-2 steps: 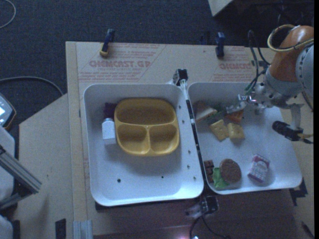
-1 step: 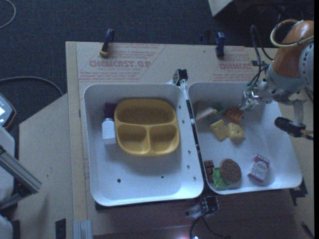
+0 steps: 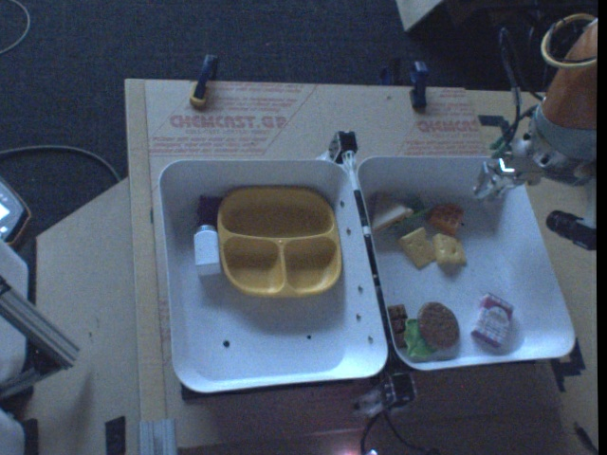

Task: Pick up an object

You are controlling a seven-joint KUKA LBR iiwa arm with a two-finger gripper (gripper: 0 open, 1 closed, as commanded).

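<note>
From the camera above, two white bins sit side by side on a wooden board. The left bin (image 3: 190,344) holds a yellow divided tray (image 3: 279,240) with a small white bottle (image 3: 207,249) touching its left edge. The right bin (image 3: 545,282) holds toy food: a sandwich piece (image 3: 391,216), an orange piece (image 3: 446,219), two yellow cheese cubes (image 3: 432,248), a burger patty (image 3: 438,325) and a pink-and-white packet (image 3: 492,320). The gripper (image 3: 491,183) hovers at the right bin's upper right corner, apart from every item; the orange piece lies nearest, to its lower left. Its grip state cannot be made out, and nothing visible sits in it.
</note>
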